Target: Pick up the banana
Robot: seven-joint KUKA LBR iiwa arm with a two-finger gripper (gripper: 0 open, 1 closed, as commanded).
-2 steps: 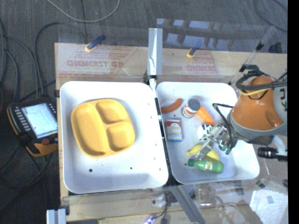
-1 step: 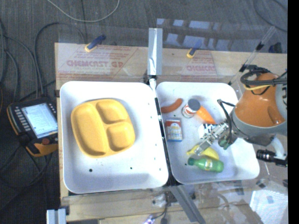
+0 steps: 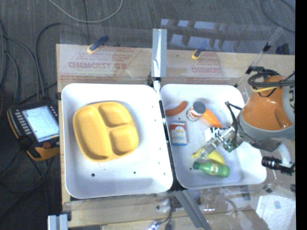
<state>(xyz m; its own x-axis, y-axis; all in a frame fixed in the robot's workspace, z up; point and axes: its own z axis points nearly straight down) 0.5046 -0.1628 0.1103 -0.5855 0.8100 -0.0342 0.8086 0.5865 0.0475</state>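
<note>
Grasp step: gripper point(image 3: 214, 145) down over banana point(image 3: 211, 155) in right bin point(image 3: 249, 176). Cannot tell its opening, or whether it has hold. Next: confirm grip, then lift straight, clear of green bottle point(image 3: 211, 168).

A robotics lab or test cell. A tabletop point(image 3: 72, 68) of bare board carries two white bins point(image 3: 81, 176) side by side, fixed with clamps point(image 3: 97, 44). Loose cables point(image 3: 76, 13) trail over grey carpet point(image 3: 29, 13) at the far side. A handheld control screen point(image 3: 34, 126) lies on the left, and an industrial robot arm point(image 3: 266, 111) reaches in from the right.
</note>
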